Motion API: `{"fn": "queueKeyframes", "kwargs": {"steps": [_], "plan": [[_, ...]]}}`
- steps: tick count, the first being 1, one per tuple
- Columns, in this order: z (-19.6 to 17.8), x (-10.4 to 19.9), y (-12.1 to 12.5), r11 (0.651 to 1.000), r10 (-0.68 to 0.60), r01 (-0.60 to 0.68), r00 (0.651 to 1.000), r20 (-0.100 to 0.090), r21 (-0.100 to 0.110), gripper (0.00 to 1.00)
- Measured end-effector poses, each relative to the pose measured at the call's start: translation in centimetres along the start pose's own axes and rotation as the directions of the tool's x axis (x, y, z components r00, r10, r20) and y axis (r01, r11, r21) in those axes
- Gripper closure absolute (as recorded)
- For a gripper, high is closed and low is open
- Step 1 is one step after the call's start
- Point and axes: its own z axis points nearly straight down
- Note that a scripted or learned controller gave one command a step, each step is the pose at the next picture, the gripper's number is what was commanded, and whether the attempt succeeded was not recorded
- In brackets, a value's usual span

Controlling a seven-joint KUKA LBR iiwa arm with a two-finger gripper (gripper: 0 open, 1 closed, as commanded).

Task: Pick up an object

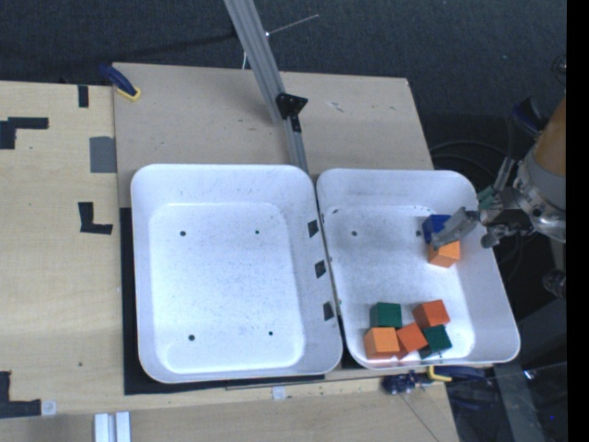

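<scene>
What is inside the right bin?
The right bin holds a blue block beside an orange one near the gripper, plus a corner cluster of orange and green blocks. Anything beneath the cluster is covered.

From my overhead feed I see the arm point(543, 168) reaching in from the right over the right bin point(479, 293). The gripper point(457, 229) sits near that bin's upper right corner, with a blue block point(434, 223) and an orange block point(444, 254) right at its tip; I cannot tell whether either is gripped. A cluster of orange and green blocks point(407, 330) lies along the bin's near edge. The left bin point(221, 274) sits beside it on the bench point(212, 118).
</scene>
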Motion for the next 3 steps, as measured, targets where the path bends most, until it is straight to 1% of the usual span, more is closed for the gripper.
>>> {"fn": "queueKeyframes", "kwargs": {"steps": [1,2,3], "plan": [[0.0,0.0,0.0,1.0,0.0,0.0,1.0,0.0,0.0,0.0],[6.0,0.4,0.7,1.0,0.001,-0.001,1.0,-0.001,0.006,0.0],[10.5,0.6,1.1,1.0,0.0,0.0,1.0,0.0,0.005,0.0]]}}
